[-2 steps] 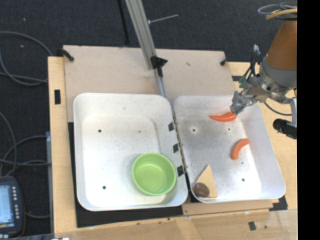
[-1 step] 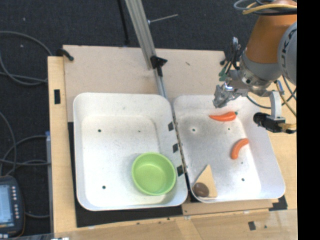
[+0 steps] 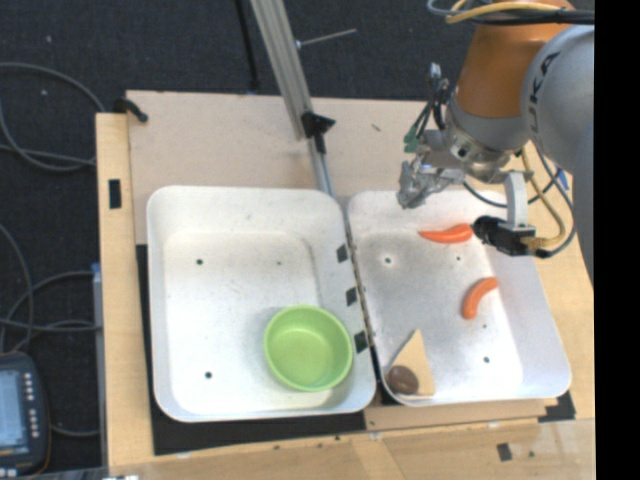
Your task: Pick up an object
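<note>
Orange pieces — one [image 3: 445, 234] near the right bin's [image 3: 520, 368] far edge, another [image 3: 478, 297] mid-bin — lie apart from a tan wedge [image 3: 418, 360] and brown lump [image 3: 402, 379]. Gripper [image 3: 412, 194] hovers above the far-left corner; its state — cannot tell. Green bowl [image 3: 307, 347] sits in the left bin [image 3: 200, 268].

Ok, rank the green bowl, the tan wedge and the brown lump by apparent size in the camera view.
1. green bowl
2. tan wedge
3. brown lump, resting against the wedge
</note>
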Robot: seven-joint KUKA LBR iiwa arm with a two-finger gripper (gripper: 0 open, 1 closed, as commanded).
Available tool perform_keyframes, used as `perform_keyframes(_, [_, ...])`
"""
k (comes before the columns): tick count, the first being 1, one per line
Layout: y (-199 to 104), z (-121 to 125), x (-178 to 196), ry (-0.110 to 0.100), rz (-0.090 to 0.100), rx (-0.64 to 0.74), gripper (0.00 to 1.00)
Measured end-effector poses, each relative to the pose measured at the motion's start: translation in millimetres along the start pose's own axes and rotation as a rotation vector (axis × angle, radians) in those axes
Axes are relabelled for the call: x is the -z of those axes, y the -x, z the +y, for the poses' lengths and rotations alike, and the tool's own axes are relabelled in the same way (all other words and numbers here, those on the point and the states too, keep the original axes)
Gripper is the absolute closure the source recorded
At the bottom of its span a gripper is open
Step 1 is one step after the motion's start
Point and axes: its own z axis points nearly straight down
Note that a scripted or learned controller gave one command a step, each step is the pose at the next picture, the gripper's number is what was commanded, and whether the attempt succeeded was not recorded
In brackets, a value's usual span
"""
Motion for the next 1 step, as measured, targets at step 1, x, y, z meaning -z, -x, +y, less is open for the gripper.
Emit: perform_keyframes(1, [-60.9,-1.3,-6.0,-0.003,0.000,0.000,1.00])
